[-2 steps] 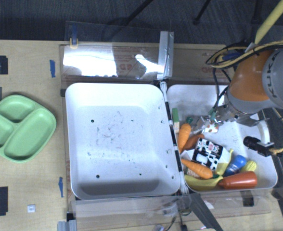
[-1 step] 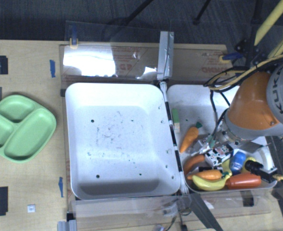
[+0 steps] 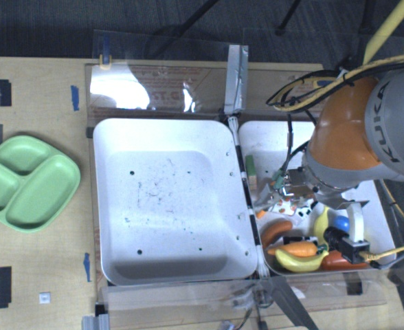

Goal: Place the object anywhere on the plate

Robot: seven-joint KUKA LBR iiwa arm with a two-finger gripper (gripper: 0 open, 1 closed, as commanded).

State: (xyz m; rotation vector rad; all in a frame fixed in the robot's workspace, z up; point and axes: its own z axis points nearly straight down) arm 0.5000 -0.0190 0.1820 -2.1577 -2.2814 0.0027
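A light green plate [image 3: 27, 181] with three compartments lies on the wooden bench, left of both bins, with nothing on it. My gripper [image 3: 289, 196] reaches down into the right bin [image 3: 267, 137], below the arm's orange band [image 3: 345, 130]. It hangs just above a pile of toy food. In the pile are a yellow banana [image 3: 298, 261], an orange carrot [image 3: 299, 249], a red-brown sausage [image 3: 276, 229] and a small blue piece [image 3: 340, 222]. The arm hides much of this bin.
The large left bin [image 3: 169, 198] lies between the plate and the right bin. A green stick [image 3: 249, 165] lies by the divider wall. A clear upright panel [image 3: 236, 78] stands behind the bins. Cables [image 3: 305, 88] loop above the arm.
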